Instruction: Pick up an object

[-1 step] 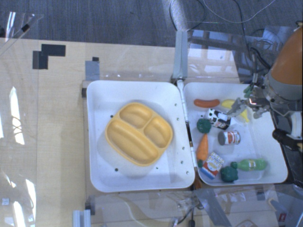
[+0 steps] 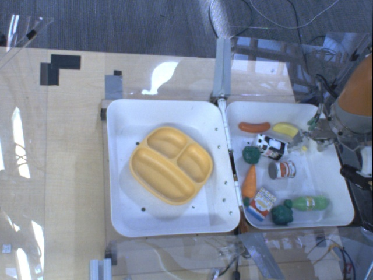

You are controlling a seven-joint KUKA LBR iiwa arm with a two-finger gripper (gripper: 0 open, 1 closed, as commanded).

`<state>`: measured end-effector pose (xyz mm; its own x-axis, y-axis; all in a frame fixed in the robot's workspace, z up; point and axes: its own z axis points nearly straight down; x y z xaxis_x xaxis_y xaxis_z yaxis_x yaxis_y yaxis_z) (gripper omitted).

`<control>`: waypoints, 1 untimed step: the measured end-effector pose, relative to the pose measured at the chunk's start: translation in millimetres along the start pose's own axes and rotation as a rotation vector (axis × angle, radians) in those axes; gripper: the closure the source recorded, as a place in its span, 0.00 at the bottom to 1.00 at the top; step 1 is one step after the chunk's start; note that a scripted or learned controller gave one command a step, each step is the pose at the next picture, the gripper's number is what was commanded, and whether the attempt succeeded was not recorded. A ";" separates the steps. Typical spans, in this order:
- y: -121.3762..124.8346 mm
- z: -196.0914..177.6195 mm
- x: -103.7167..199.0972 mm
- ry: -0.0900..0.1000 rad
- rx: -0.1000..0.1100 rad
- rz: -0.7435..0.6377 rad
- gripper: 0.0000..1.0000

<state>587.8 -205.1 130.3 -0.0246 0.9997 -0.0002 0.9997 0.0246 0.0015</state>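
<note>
With the gripper [image 2: 312, 134] at the far right of the right bin [image 2: 344, 214], its opening impossible to tell, the banana [image 2: 285, 129] just left of it looks the easiest pick, provided it descends squarely.

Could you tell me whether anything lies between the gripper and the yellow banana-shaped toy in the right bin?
Nothing visible does. The gripper sits at the right bin's upper right, beside the yellow banana-shaped toy, with bare white floor between.
</note>
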 end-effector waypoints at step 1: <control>45.7 44.0 0.4 -0.001 -0.006 -0.045 0.00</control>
<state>633.5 -203.5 86.4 -0.0697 0.9976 -0.0014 0.9975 0.0697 0.0072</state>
